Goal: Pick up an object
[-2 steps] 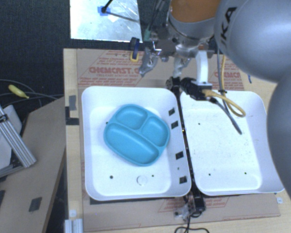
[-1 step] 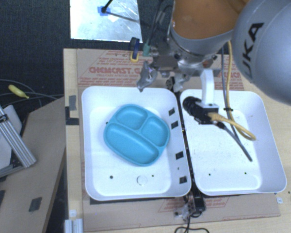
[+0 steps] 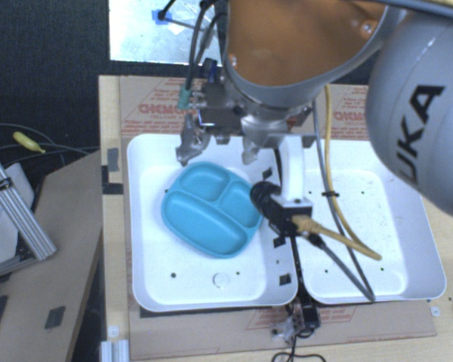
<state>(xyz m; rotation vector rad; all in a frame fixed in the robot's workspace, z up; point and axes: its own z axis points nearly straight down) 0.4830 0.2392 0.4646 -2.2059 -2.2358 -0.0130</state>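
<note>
Camera view: my claw (image 3: 217, 155) hangs over the far end of the left bin (image 3: 147, 225), fingers apart, nothing between them.
Blue tray (image 3: 211, 210): a three-compartment dish lying flat in the left bin, tilted diagonally, its far edge directly beneath my fingertips.
Gap: I cannot tell whether the fingertips touch the tray.
Right bin (image 3: 392, 225): beside it on the surface (image 3: 75, 194).

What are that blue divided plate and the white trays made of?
The blue plate looks like moulded plastic: uniform colour, rounded compartment ridges, soft sheen. The left white bin and right white bin also look like plastic, smooth and slightly glossy with rounded rims, though coated metal can't be ruled out.
</note>
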